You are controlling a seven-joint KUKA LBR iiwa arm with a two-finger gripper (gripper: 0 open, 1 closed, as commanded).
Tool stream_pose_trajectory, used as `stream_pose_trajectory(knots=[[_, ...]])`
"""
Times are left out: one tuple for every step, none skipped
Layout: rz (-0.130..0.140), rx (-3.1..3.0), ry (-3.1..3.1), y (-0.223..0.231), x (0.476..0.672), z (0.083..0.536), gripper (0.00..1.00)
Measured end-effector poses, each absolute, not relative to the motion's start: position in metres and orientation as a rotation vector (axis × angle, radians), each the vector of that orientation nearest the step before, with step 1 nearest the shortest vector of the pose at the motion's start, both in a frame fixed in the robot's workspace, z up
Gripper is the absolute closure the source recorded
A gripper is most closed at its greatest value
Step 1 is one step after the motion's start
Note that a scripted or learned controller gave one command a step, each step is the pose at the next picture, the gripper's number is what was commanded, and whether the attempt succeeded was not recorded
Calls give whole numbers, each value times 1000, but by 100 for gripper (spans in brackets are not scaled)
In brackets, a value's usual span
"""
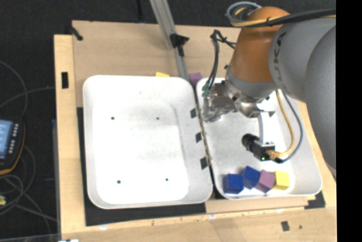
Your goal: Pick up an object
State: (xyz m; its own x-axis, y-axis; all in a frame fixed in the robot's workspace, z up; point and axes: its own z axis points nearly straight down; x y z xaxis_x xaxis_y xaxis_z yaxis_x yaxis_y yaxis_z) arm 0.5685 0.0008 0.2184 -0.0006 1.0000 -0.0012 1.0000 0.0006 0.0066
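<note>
My gripper (210,112) hangs low over the left part of the right bin (305,178), close to the divide between the bins. Its fingers are too small and dark to read. Along the right bin's front edge lie two blue blocks (233,182) (251,176), a purple block (265,180) and a yellow block (281,179). A small purple block (195,78) sits at the back rim between the bins, and a yellow piece (162,74) lies at the left bin's back edge.
The left bin (96,122) stands beside the right one. A slanted metal rail (161,3) rises from behind the bins. The arm's bulk covers the right bin's back right corner. A black cable connector (257,146) hangs over the right bin's middle.
</note>
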Motion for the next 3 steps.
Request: stream_pose_trajectory(knots=[[4,2214,2226,32,643,196,100],[3,2214,2228,77,644,197,100],[-7,2229,2213,7,586,197,100]])
